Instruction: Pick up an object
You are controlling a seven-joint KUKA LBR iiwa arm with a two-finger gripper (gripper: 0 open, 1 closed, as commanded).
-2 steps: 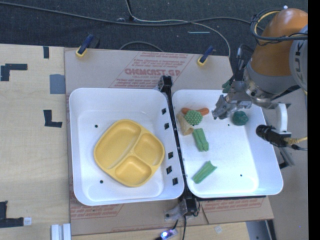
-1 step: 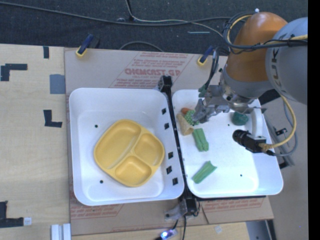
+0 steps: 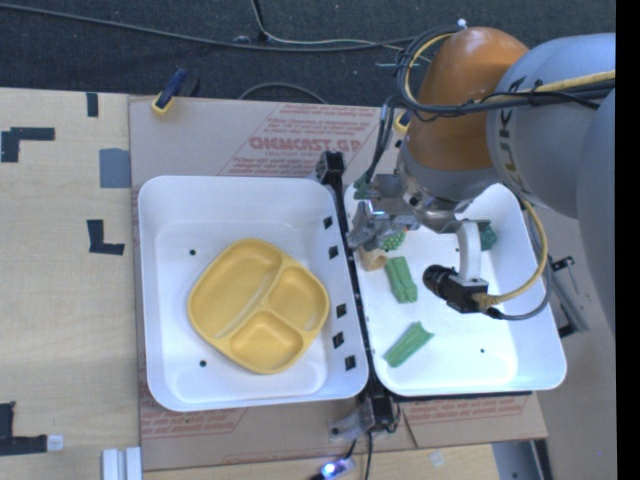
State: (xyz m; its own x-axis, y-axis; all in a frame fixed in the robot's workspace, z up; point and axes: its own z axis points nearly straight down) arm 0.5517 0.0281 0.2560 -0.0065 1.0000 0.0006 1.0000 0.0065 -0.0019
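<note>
My gripper (image 3: 378, 230) hangs low over the upper left part of the right bin (image 3: 500, 368), under the orange wrist band. Just below it lie a small tan piece (image 3: 372, 259) and a light green nubby piece (image 3: 394, 238), close to the fingertips. A green ridged block (image 3: 402, 279) lies a little further down, and a second green block (image 3: 407, 344) lies near the bin's middle. A dark green piece (image 3: 487, 235) peeks out beside the arm on the right. I see nothing clearly held.
The left bin (image 3: 165, 298) holds a yellow divided plate (image 3: 259, 304). A black divider with clips (image 3: 345, 268) runs between the two bins. A black camera module on a cable (image 3: 455, 288) hangs from the wrist over the right bin. Cardboard lies under both bins.
</note>
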